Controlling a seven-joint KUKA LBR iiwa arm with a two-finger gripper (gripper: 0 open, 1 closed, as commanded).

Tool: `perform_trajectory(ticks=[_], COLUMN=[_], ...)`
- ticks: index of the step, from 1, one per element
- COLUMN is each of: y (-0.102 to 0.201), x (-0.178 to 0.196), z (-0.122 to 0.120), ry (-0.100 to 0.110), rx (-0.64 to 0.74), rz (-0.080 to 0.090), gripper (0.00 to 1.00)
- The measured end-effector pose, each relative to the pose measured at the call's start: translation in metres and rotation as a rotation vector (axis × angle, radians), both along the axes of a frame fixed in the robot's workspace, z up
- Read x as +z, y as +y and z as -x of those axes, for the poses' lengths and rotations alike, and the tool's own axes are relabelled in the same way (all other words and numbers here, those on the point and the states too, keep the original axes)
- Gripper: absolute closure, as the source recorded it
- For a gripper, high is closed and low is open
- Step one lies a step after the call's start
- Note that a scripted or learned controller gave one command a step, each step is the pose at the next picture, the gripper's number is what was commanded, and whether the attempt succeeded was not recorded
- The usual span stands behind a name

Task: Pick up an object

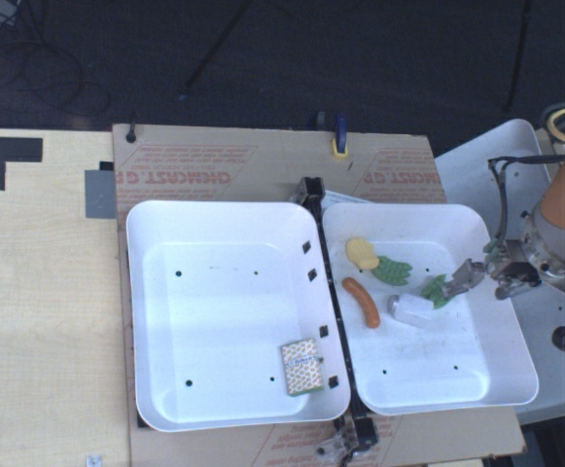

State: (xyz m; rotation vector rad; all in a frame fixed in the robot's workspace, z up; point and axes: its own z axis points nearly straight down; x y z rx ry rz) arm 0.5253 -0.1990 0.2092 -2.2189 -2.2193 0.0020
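The gripper point(460, 278) reaches into the right bin point(501, 377); whether its jaws are apart cannot be told. At their tip lies a small green object point(435, 289), beside a clear plastic piece point(413, 308), near an orange sausage point(361, 303).

Two white bins side by side on bench. Left bin point(165, 261): small patterned card box point(302, 366) near lower right corner. Right bin point(457, 377): yellow piece point(362, 253) touching leafy green toy point(393, 270), orange sausage point(361, 302), clear pale object point(414, 308), small green item point(436, 289). Gripper point(465, 275) at right bin's right side, just beside small green item.
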Motion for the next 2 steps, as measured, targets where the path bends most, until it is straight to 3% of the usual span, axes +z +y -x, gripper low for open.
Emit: perform_trajectory(ticks=[1, 2], y=[-0.0157, -0.0135], x=[0.2699, 0.2692], z=[-0.0412, -0.0409], ry=[-0.020, 0.000], rx=[0.001, 0.006], rz=[0.009, 0.002], gripper=[0.00, 1.00])
